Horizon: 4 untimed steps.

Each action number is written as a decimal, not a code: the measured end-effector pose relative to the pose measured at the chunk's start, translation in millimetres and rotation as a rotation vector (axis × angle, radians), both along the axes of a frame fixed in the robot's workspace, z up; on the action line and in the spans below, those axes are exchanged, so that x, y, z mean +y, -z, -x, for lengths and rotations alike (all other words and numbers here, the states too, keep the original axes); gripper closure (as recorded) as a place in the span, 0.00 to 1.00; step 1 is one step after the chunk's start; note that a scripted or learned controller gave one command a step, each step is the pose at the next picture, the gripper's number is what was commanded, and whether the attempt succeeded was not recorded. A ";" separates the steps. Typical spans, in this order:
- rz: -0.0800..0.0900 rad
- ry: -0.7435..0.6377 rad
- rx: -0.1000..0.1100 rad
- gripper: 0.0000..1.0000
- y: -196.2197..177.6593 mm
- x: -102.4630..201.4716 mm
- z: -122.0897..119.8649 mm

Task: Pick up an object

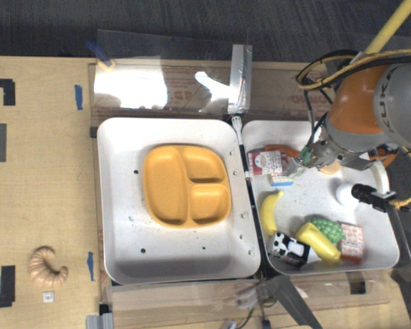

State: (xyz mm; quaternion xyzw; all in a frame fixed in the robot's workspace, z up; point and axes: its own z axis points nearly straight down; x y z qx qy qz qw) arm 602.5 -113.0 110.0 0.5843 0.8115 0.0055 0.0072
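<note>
Banana [269,212] at right bin's [390,252] lower left looks light, smooth, rigid; we'd grip mid-body across its width; hand [308,157] state: cannot tell.

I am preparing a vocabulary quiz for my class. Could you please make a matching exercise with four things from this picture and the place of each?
Things:
1. orange divided tray
2. banana
3. croissant
4. claw

Places:
A. on the wooden bench, outside the bins
B. in the left bin
C. over the right bin's far part
D. in the right bin, near the divider

Pairs: 1-B, 2-D, 3-A, 4-C
</note>
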 end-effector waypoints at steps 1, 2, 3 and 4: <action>0.000 0.000 0.002 0.00 1.0 0.1 0.6; 0.002 -0.192 0.019 0.00 20.6 -44.4 59.8; 0.004 0.008 0.008 0.00 22.1 0.5 37.3; 0.005 0.007 0.001 1.00 10.7 1.0 34.8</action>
